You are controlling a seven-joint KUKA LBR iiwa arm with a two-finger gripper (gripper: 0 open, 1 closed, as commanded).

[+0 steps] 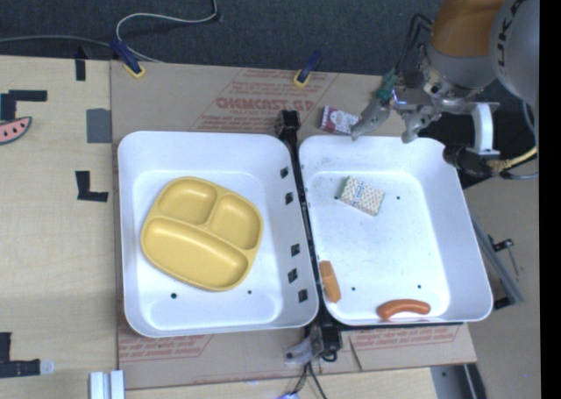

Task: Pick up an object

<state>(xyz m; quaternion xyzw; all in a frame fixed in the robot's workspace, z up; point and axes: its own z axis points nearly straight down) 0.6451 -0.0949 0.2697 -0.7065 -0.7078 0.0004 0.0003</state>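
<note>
Left bin [131, 239] holds a yellow divided tray [202, 232] that takes up most of its floor. Right bin [460, 239] has a broad bare centre, with items near its walls. The arm [478, 11] enters from 2 o'clock. The gripper [387, 123] hangs over the right bin's far rim with fingers spread and nothing between them. A patterned packet [361, 195] lies at 6 o'clock of the gripper, apart. Orange sausage [404, 308] lies along the near wall; a smaller orange piece [329, 281], possibly a carrot, sits at the left wall.
</note>
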